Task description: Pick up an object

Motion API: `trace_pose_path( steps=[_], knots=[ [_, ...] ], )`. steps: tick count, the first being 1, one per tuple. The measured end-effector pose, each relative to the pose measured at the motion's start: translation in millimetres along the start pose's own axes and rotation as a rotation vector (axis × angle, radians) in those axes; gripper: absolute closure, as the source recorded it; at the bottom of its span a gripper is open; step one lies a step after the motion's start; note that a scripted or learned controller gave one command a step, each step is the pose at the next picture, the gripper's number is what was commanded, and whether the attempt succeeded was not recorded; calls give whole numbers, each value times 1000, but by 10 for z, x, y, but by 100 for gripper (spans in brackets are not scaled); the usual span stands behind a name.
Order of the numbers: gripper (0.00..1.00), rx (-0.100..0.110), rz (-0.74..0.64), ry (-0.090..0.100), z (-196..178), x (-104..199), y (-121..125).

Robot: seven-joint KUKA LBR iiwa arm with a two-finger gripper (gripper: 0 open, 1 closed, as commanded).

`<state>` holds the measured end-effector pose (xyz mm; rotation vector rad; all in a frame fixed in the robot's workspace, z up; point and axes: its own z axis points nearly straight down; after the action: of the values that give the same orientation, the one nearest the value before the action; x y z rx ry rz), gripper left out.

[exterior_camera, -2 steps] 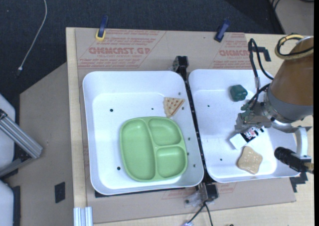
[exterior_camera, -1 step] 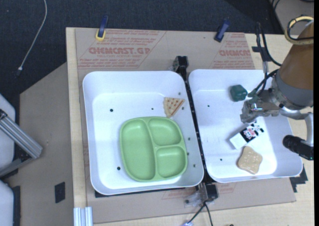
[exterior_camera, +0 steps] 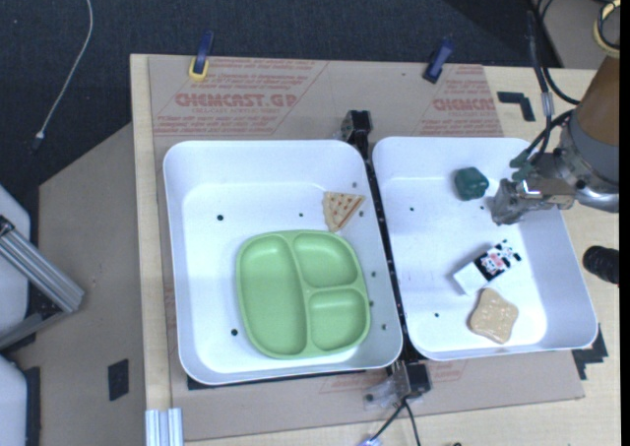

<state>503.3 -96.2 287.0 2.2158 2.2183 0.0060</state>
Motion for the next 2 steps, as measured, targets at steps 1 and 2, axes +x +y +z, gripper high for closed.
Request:
trace_pose_path(
  steps=[1, 2],
  knots=[
    [100, 5, -5, 2, 22, 519, 136],
    [100, 5, -4, 2, 151, 960, 375]
  ],
)
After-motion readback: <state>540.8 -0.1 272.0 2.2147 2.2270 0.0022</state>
